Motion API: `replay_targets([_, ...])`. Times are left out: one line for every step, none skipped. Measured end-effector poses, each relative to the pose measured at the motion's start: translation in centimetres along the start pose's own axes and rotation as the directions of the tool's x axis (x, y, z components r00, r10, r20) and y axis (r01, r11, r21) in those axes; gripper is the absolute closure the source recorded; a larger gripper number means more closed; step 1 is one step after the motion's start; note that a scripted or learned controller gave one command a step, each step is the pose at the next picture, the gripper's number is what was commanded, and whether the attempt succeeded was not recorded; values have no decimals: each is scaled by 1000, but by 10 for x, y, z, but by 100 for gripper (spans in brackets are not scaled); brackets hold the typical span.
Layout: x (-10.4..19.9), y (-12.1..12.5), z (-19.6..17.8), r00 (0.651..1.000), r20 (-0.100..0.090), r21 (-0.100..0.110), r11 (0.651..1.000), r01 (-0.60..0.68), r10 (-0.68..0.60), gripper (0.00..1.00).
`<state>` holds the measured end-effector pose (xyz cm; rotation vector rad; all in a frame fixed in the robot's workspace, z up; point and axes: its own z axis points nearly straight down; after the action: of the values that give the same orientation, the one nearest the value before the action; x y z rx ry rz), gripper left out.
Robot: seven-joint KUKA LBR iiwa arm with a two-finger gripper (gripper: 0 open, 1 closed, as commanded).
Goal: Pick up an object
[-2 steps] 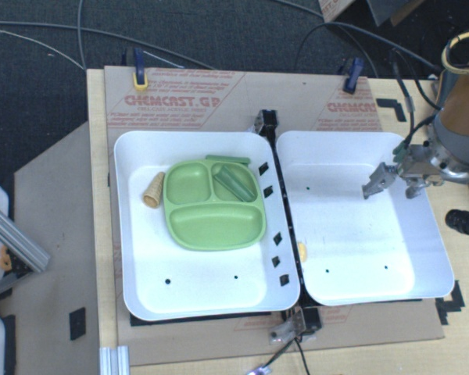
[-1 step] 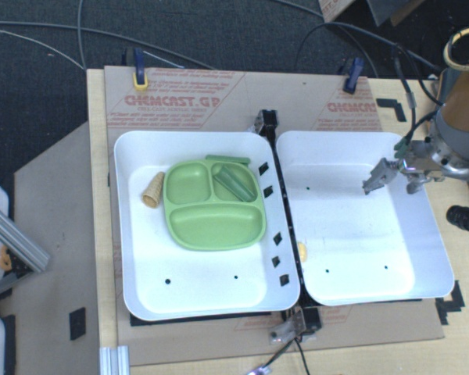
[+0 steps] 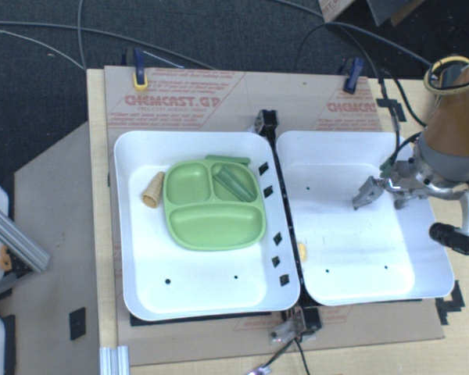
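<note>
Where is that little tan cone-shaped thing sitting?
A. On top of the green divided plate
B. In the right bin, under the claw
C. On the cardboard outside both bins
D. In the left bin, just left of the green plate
D: the tan cone lies on the floor of the left bin, beside the left edge of the green divided plate, while the claw hangs over the right bin.

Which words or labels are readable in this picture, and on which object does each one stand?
"CHEMCAST GP": large red print on the brown protective sheet behind the left bin.
The same red print repeats behind the right bin, partly hidden by cables.
The smaller red lines beneath both are too blurred to read.
</note>
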<state>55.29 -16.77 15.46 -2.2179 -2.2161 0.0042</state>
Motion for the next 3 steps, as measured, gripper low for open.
replay_targets([-1, 1, 43, 1000, 0, 0, 1000, 1, -1, 0])
replay_targets([0, 1, 71, 1000, 0, -2, 1000, 1, -1, 0])
replay_targets([0, 2, 58, 1000, 1, -6, 1000, 0, 0, 100])
